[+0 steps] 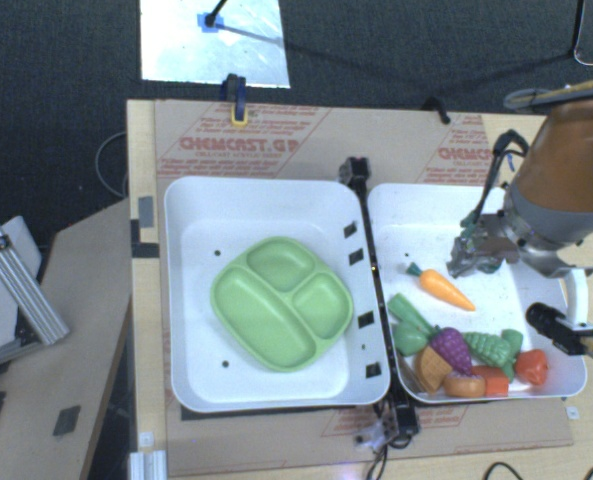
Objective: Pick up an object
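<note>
The right white bin (416, 213) holds a heap of toy food. An orange carrot (444, 286) lies near its middle, with green pieces (408, 324), purple grapes (452, 348), a dark green piece (496, 347), a red tomato (531, 367) and orange-brown pieces (454, 378) along the front edge. My gripper (473, 256) hangs over the right bin just behind and to the right of the carrot, close to the bin floor. Nothing is visibly held between its fingers.
The left white bin (201, 228) holds a green divided plate (281, 303). Black clips (356, 171) sit along the wall shared by the bins. The arm's grey and orange body (576, 168) covers the right bin's far right corner.
</note>
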Controlling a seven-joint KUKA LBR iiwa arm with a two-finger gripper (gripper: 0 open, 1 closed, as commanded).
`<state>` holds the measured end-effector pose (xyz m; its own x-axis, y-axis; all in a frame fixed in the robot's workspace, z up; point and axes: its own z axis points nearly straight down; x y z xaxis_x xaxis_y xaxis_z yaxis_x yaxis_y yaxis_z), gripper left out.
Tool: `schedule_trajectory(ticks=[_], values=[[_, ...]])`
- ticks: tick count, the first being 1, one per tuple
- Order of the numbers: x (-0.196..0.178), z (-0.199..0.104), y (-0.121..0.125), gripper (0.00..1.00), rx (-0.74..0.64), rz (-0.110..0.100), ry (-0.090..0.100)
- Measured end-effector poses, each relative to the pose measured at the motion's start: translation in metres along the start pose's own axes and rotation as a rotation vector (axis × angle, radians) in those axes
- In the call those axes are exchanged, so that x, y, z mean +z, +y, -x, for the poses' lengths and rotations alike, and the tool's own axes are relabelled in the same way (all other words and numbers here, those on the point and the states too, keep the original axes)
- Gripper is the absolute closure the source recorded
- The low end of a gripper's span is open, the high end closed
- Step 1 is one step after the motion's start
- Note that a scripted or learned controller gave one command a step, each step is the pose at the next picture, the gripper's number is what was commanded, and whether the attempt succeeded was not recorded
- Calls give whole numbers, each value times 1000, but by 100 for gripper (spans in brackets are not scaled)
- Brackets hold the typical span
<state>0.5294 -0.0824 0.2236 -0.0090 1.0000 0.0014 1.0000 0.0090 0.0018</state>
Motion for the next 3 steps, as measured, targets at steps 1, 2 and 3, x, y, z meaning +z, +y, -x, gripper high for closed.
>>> schedule_trajectory(ticks=[1, 2, 3], values=[[-1, -60, -2, 100, -1, 0, 1], [-6, -123, 6, 100, -1, 0, 1], [0, -165, 18, 100, 1, 0, 0]])
